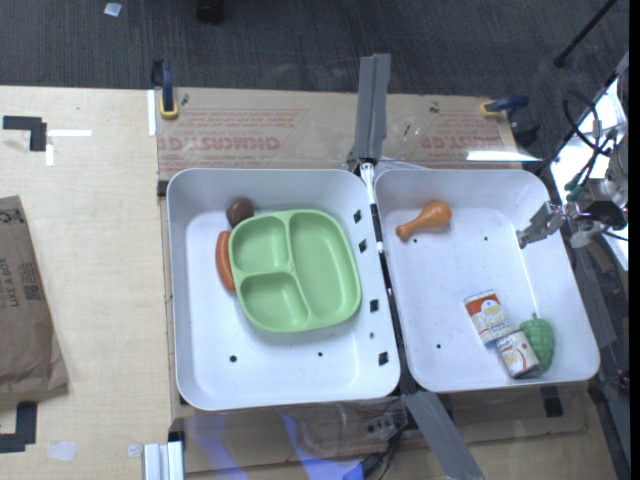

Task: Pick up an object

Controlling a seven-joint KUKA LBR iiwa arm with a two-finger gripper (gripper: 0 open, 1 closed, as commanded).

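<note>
Camera view, looking down at a slant on both bins.

Left bin (200,368): a green divided plate (295,269) with three compartments lies flat in the upper middle, turned a little off square to the bin walls. A brown round object (240,211) sits just beside the plate's upper left corner. An orange carrot-shaped piece (224,260) lies along the plate's left edge, partly tucked under the rim.

Right bin (450,298): an orange-tan drumstick-shaped toy (424,220) lies near the upper left corner, thick end toward the right, thin end toward the divider between the bins. In the lower right part, a small red and white carton (486,318) lies flat. Just below it, a second small package (517,354) with a red and white label lies beside a green leafy-looking item (540,339); these two touch. The drumstick is well apart from that cluster.

Gripper (548,223): at the right wall of the right bin, near its upper right corner, above or at the rim. Nothing is seen between the fingers. Whether the fingers are open or closed I cannot tell; the metal parts are small and blend with cables behind.

Bench (90,168): brown paper bag (25,298) at the far left edge.
</note>
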